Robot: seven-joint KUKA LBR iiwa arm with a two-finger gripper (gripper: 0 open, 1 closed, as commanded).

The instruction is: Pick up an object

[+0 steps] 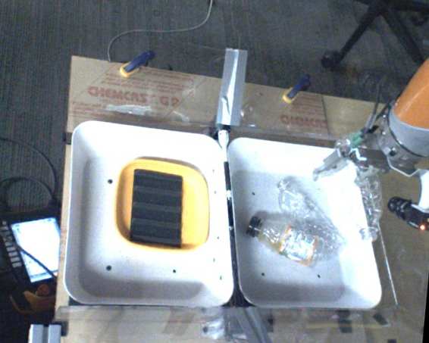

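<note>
The left bin (80,214) holds the biggest item, a yellow tray with a black ribbed insert (157,207), sitting at the bin's centre and well apart from the arm. The right bin (354,292) carries the rest. Above its 2 o'clock corner hangs the gripper (349,170), its two fingers spread wide, one pointing toward 9 o'clock and the other toward 6 o'clock along the bin's right wall; nothing sits between them, so the jaws are released and bare.

Near the centre of the right bin lies a plastic bottle (287,240) on its side, dark cap toward 9 o'clock, orange label toward 3 o'clock. A crumpled clear wrapper (302,203) sits at the bottle's 12 o'clock, touching or overlapping it.

As for progress, I judge the pick hardly begun: every object rests in a bin and nothing is lifted. What remains is the whole job: moving over a target, descending, closing and raising it
</note>
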